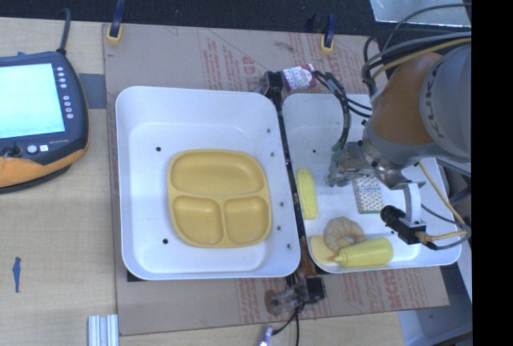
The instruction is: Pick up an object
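Nearest the lower edge of the right bin (321, 116) a yellow squeeze bottle (365, 253) lies on its side, and touching it just above sits a tan, lumpy shrimp-like piece (343, 231). A little further up, against the bin's left wall, a yellow corn cob (306, 192) lies lengthwise, apart from both. To the right of the corn, a small checkered packet (368, 195) rests on the bin floor, just under the gripper (350, 168), which hangs low over the middle of this bin; whether its fingers are spread or closed cannot be told from here, and nothing can be seen between them. The grey arm (449, 100) with its orange band (401, 100) covers the bin's right part. In the left bin (136, 176) lies a yellow divided tray (218, 198). Further left on the bench rests a teach pendant (36, 116) with a lit screen.
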`<state>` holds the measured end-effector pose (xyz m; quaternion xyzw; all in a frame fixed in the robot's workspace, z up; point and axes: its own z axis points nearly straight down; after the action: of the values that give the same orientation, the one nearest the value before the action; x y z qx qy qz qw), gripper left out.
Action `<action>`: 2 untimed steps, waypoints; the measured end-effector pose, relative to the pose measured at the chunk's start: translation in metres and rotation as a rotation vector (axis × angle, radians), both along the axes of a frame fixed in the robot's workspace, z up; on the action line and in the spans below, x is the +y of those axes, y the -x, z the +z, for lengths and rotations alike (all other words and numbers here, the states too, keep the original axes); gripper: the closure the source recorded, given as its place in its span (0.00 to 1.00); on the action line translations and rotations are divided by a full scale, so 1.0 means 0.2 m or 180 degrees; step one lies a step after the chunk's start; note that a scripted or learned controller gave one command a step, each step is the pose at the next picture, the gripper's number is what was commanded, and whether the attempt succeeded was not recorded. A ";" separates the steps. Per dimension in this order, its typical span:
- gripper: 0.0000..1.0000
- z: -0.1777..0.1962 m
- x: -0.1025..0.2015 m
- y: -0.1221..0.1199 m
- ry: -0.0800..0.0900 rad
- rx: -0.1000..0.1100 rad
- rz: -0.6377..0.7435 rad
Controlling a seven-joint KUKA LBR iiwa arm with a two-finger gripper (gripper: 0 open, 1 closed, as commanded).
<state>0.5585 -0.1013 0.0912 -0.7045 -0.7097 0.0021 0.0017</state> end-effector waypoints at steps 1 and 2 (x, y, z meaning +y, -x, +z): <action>1.00 0.00 0.03 0.12 0.0000 0.0000 -0.0003; 1.00 0.51 0.68 -0.15 -0.0009 -0.0009 -0.0003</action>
<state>0.5892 0.0347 0.1923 -0.7048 -0.7094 0.0001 0.0016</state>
